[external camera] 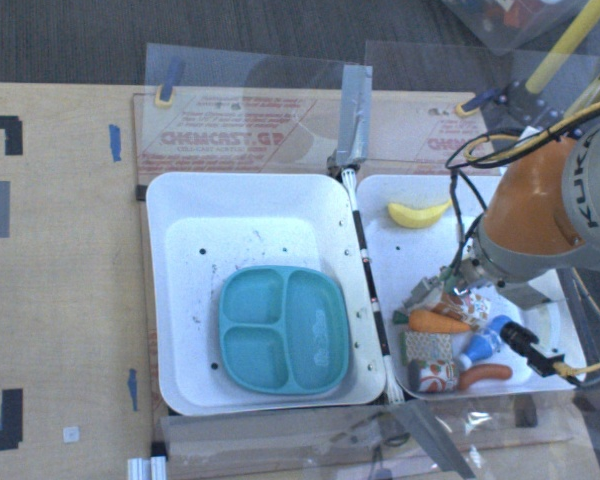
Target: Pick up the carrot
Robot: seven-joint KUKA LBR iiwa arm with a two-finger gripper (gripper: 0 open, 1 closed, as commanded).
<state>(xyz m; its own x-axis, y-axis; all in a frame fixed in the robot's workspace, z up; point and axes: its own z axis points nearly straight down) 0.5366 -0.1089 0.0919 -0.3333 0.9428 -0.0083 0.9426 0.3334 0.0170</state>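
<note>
Orange carrot in rt bin | just below fingers | finger state unclear

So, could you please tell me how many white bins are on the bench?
2. The left bin holds a teal divided plate; the right bin holds the banana, the carrot and other items. None appears hidden.

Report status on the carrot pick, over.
Gripper low in right bin, just above carrot. Carrot lying in bin, not lifted. Patterned block, blue toy and sausage crowd it; banana apart.
</note>
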